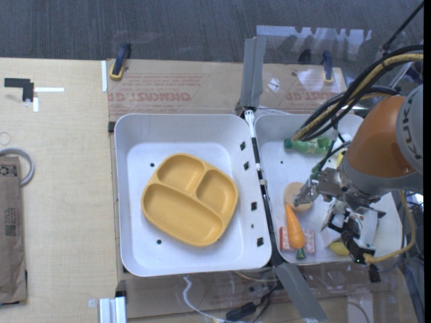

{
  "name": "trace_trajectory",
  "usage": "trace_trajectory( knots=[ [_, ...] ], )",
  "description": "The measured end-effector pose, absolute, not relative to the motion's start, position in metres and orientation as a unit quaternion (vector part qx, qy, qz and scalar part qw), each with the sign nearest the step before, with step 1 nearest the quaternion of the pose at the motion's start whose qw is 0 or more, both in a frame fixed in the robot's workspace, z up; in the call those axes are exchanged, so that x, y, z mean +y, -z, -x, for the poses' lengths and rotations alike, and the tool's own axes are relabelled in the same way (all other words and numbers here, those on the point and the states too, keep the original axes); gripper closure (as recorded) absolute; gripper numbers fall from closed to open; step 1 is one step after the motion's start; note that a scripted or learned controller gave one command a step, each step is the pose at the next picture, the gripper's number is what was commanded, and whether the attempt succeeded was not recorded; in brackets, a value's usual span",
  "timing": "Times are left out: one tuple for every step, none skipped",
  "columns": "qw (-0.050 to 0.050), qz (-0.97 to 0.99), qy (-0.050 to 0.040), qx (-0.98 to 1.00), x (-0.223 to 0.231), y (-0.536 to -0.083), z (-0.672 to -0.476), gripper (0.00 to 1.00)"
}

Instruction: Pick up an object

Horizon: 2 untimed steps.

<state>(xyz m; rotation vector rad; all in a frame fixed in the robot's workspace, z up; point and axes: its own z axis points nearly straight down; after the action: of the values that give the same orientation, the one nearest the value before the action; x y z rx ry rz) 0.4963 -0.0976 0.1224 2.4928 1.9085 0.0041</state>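
Note:
The right bin [273,173] holds several small objects. A green item [308,145] lies at its far side, and a round tan piece [295,198] sits near the middle. In front of that are an orange carrot [292,228] and a red packet [302,241], with a yellow item [339,248] at the front right. My gripper [313,190] hangs low over this bin, just right of the tan piece and close to it. The grey wrist and orange band [377,143] hide the bin's right part. I see nothing lifted.
The left bin [135,180] carries a yellow divided plate [190,198]. A grey divider [252,79] rises between the bins at the back. Cables [350,93] run from the arm over the right bin's far corner. A brown bag [10,227] lies far left on the bench.

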Motion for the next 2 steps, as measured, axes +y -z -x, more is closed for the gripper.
trace_trajectory(
  knots=[
    [-0.001, -0.824, 0.0015, 0.567, -0.0957, -0.0906, -0.5256, 0.00],
    [-0.001, -0.825, 0.0027, 0.566, -0.0971, -0.0991, -0.5250, 1.00]
  ],
)
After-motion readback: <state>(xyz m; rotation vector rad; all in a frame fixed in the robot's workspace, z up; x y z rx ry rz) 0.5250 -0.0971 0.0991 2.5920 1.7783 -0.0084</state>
